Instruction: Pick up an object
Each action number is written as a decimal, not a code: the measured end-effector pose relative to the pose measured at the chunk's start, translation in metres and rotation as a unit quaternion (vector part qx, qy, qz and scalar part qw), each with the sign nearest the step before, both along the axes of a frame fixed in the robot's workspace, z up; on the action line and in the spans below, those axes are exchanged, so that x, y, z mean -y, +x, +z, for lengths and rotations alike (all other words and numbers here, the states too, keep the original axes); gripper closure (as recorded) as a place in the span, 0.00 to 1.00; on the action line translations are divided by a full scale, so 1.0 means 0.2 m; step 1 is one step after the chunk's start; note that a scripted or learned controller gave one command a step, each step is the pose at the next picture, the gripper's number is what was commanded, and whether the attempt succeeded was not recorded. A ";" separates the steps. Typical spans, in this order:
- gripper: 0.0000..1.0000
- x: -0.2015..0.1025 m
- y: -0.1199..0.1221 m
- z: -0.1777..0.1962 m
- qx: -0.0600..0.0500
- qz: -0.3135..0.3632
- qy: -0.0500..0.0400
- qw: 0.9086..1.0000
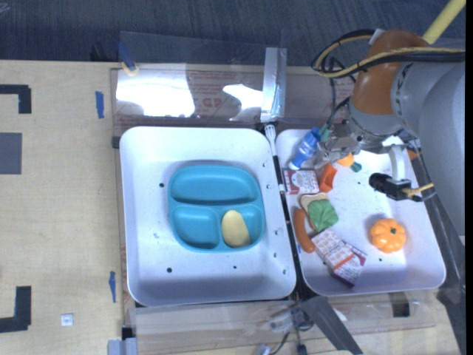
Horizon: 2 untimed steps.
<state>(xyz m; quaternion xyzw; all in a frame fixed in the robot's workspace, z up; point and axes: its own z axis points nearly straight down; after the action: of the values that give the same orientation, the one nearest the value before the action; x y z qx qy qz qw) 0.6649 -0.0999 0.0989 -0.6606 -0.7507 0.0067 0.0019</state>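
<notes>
Camera view: my claw (338,152), grip state unclear, hovers beside the blue bottle (305,149); descent and closing come next.

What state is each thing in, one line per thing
Gripper: low over the right bin's far left corner.
Bottle: lying tilted, beside the gripper.
Blue tray: flat in the left bin.
Yellow piece: in the tray's near right compartment.
Pumpkin: upright, apart from the rest.
</notes>
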 end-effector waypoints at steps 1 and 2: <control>1.00 0.01 -0.01 -0.05 0.008 -0.037 0.004 0.999; 1.00 0.14 0.00 -0.06 -0.001 0.101 0.009 0.995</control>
<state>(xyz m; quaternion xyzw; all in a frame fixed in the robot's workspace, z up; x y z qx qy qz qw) 0.6655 -0.1289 0.0865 -0.5813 -0.8136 0.0008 0.0078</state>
